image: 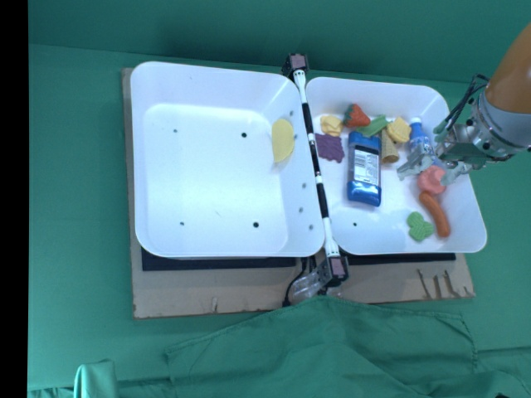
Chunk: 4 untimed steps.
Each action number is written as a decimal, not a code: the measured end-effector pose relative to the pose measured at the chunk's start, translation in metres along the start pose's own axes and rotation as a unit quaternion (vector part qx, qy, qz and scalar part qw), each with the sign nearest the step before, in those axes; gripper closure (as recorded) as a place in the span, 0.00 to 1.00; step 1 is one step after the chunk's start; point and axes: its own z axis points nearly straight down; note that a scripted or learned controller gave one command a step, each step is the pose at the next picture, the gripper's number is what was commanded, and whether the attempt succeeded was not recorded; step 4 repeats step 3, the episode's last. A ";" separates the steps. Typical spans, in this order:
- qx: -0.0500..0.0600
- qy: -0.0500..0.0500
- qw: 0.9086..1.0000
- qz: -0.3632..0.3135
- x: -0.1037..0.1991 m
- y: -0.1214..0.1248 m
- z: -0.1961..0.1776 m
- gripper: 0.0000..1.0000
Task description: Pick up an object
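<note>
Just under the hand [431, 166], grip state unreadable, a small coral-pink lumpy toy [431, 181] beside an orange sausage [437, 213]

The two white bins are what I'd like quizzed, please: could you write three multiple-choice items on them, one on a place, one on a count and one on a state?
1. Where does the yellow piece lie?
A. In the left bin, by its right wall
B. In the right bin, under the arm
C. On the green cloth

2. How many things lie in the left bin?
A. Three
B. One
C. Five

3. How does the blue packet lie in the right bin?
A. Standing on end
B. Flat, label up
C. Hanging over the rim

Answers:
1. A: the yellow piece rests against the wall next to the divide between the bins.
2. B: the yellow piece is the sole thing there.
3. B: its white label faces the camera, and its whole length rests on the floor of the bin.
</note>
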 end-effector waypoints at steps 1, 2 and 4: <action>0.003 0.001 1.000 0.001 -0.025 0.019 0.101 0.00; -0.006 -0.003 1.000 -0.002 -0.005 0.088 0.106 0.00; -0.011 -0.005 1.000 0.001 -0.008 0.089 0.093 1.00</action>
